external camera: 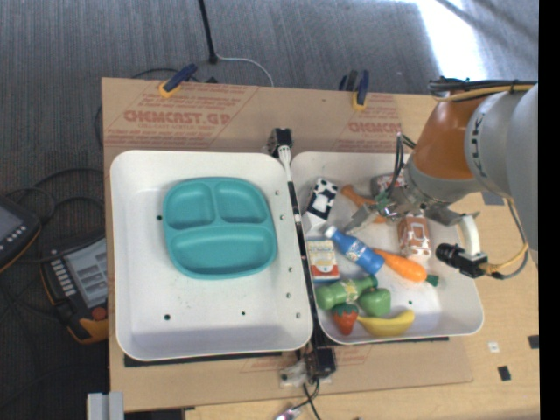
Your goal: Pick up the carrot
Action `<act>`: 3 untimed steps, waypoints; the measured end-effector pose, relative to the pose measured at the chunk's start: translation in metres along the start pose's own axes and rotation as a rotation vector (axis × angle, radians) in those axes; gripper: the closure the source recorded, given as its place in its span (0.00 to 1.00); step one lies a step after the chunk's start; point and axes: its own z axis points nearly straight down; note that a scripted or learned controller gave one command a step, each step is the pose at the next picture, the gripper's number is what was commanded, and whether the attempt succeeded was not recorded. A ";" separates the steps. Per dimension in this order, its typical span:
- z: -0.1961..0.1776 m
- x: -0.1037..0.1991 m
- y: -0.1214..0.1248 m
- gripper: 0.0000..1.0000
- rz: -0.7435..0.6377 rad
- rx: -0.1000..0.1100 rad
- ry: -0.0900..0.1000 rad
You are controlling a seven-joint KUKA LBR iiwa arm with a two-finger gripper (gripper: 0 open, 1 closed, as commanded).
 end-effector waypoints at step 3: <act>-0.002 0.047 0.006 1.00 -0.614 -0.007 -0.006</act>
